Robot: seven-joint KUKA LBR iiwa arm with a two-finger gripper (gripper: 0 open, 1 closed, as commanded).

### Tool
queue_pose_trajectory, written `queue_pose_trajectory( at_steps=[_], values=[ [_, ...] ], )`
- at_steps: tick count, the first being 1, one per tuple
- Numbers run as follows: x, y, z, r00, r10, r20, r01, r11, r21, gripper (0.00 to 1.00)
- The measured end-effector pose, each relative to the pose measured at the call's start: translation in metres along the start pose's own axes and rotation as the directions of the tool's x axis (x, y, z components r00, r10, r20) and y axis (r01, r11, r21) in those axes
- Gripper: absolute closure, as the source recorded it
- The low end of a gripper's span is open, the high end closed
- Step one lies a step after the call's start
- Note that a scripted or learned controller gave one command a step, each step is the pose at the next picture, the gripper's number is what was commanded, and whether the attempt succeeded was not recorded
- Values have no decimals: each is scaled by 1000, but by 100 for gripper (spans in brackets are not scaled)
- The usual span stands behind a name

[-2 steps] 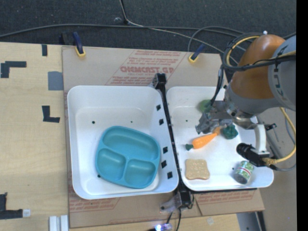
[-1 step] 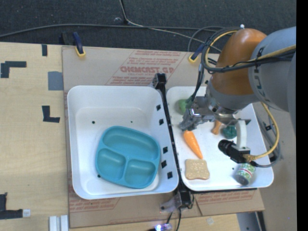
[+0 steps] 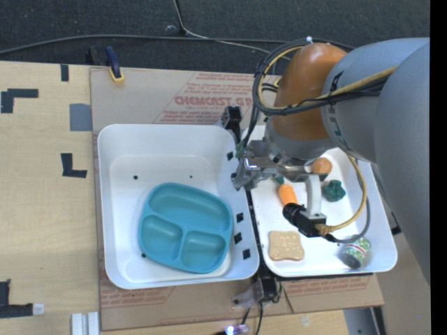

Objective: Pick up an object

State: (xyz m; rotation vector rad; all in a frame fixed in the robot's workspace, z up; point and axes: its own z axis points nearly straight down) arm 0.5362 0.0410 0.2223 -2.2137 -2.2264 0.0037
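- The orange piece [image 3: 288, 192] is the nearest candidate to pick: it lies in the right bin [image 3: 316, 258], just beside the gripper [image 3: 246, 174] on its right and slightly toward the near edge
- The gripper hangs over the wall shared by the two bins, and I cannot tell whether it is released or clenched; nothing can be seen held in it
- To do the pick well, I judge it should shift right, clear of the wall, centre over the orange piece, close across its narrow width, and then lift straight up
- The risk is clipping the shared wall or nudging the piece away, so a slow descent seems wise
- Counted in the right bin: one orange piece, one tan slice [image 3: 286, 246] nearer the front and right of the gripper, one teal lump [image 3: 336, 190] further right, one round orange thing [image 3: 321, 165] partly under the arm, and one green-and-white item [image 3: 355, 251] farthest right
- Counted to the gripper's left: one blue plate [image 3: 185, 227] with three compartments, alone in the left bin [image 3: 115, 149]
- Two bins in all, side by side on the tabletop [image 3: 42, 187]
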Motion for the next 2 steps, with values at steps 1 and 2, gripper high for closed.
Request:
queue_pose_trajectory(
  at_steps=[1, 2],
  values=[
    [57, 2, 4, 1000, 1, 0, -1, 1000, -1, 100],
    [55, 2, 4, 1000, 3, 0, -3, 1000, 0, 0]
  ],
)
